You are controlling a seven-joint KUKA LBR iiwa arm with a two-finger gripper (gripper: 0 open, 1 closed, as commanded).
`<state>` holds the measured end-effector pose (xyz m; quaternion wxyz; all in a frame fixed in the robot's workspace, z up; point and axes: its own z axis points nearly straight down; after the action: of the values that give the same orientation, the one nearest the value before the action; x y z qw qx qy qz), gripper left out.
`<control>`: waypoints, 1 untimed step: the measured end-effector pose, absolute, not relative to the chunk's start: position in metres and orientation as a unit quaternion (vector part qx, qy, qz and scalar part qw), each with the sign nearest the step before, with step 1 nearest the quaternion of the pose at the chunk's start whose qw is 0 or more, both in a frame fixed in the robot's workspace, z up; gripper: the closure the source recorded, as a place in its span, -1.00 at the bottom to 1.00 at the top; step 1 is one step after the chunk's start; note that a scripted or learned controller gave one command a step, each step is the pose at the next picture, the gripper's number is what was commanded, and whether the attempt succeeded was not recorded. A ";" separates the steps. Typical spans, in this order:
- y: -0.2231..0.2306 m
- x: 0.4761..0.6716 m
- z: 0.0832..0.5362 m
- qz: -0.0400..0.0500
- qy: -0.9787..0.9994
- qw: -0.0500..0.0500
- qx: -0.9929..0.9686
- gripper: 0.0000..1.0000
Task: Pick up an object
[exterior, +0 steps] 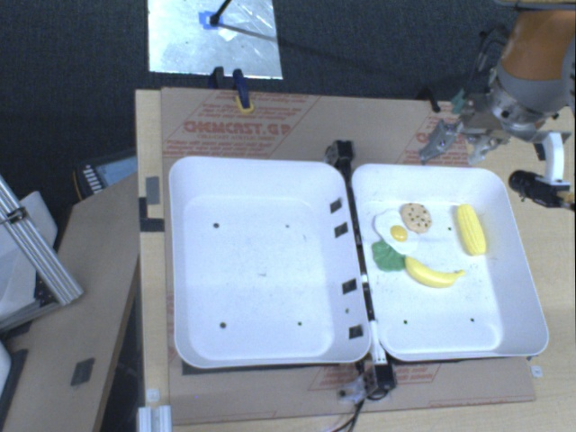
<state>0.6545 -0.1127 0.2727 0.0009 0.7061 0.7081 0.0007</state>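
Note:
Several toy foods lie in the right bin (504, 327): a brown cookie (415, 216), a fried egg (394, 229), a green leaf (388, 256), a yellow banana (433, 273) and a yellow corn cob (471, 228). My gripper (459, 142) hangs above the back rim of the right bin, behind the cookie and the corn. Its fingers (438, 142) are spread apart with nothing between them.
The left bin (261, 259) sits beside the right one, joined by black clips (346, 232) along the middle. A shiny metal sheet (214, 23) lies at the back. Cardboard (252, 124) covers the bench under both bins.

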 end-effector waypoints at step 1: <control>-0.112 0.655 0.284 0.002 0.709 0.002 0.705 1.00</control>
<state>0.6555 -0.1125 0.2843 0.0025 0.7050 0.7092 0.0021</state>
